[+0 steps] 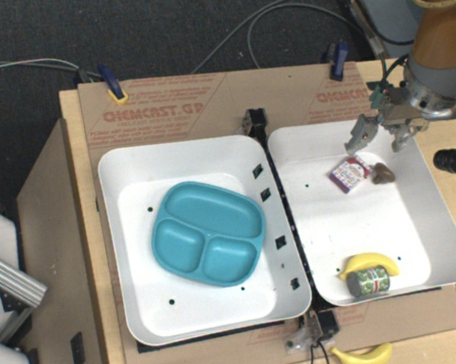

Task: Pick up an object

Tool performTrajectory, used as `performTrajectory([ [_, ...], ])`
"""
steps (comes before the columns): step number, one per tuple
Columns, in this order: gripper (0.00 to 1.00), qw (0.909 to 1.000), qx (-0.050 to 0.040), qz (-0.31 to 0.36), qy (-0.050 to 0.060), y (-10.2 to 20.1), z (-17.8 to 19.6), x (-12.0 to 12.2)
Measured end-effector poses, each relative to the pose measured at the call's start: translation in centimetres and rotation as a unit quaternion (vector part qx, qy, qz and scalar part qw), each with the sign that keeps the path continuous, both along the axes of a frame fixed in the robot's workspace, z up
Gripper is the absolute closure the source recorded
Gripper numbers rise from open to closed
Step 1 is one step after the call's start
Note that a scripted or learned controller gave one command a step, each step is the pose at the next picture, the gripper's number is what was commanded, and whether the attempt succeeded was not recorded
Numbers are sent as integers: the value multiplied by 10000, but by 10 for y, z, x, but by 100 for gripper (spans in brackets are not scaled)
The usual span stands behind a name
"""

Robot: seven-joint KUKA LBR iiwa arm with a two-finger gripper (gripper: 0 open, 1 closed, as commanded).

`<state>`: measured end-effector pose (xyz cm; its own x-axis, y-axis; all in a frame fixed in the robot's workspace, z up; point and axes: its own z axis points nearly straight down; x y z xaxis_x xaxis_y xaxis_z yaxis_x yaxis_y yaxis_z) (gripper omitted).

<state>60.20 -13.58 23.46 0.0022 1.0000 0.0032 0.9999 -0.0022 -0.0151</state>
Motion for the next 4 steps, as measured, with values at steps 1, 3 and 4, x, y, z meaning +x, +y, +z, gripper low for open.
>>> performTrajectory([
  [1, 0, 10000, -11, 15, -69, 0, 8, 3],
  [3, 0, 10000, -8, 12, -45, 5, -79, 2],
  [4, 0, 10000, -6, 20, -47, 10, -128, 11],
])
